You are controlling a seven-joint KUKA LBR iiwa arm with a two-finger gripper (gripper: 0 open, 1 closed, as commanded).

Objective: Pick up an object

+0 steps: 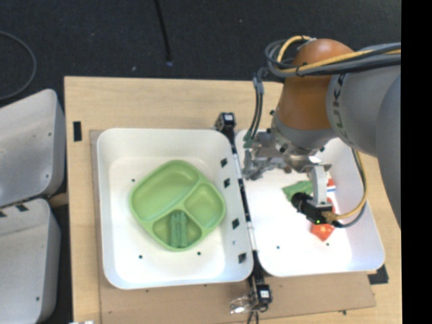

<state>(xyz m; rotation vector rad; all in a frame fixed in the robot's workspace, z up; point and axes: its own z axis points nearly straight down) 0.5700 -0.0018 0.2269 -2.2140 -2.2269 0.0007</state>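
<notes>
The hand (256,162) sits at the upper left corner of the right-hand shallow white plastic bin (361,252), low over the bin floor and close against the divider where the two bins meet. It is a cluster of grey metal seen from above, and the wrist covers much of it, so I cannot tell whether it is released or clenched. Nothing is visibly held in it.

Just right of the hand and slightly lower in the frame, a small crumpled green object (293,192) lies on the white floor of the same bin. It is near the hand but apart from it. Further toward the lower right, a small orange-red object (323,232) rests on the bin floor, well clear of the hand and a little apart from the green one. Both are partly hidden by the robot's own parts, so their exact shapes are hard to make out.

Above the hand, the grey arm with its orange band (312,79) fills the upper right of the frame, with yellow and dark cables looping over it.

Left of the divider, the left-hand shallow white plastic bin (120,265) holds a light green plastic plate with three compartments (162,189), lying flat near its middle. In the plate's lower compartment lies a darker green stick-shaped object (178,229).

Both bins stand side by side on the pale wooden tabletop (148,90), which shows as a border around them. Dark floor lies beyond it at the top of the frame.
</notes>
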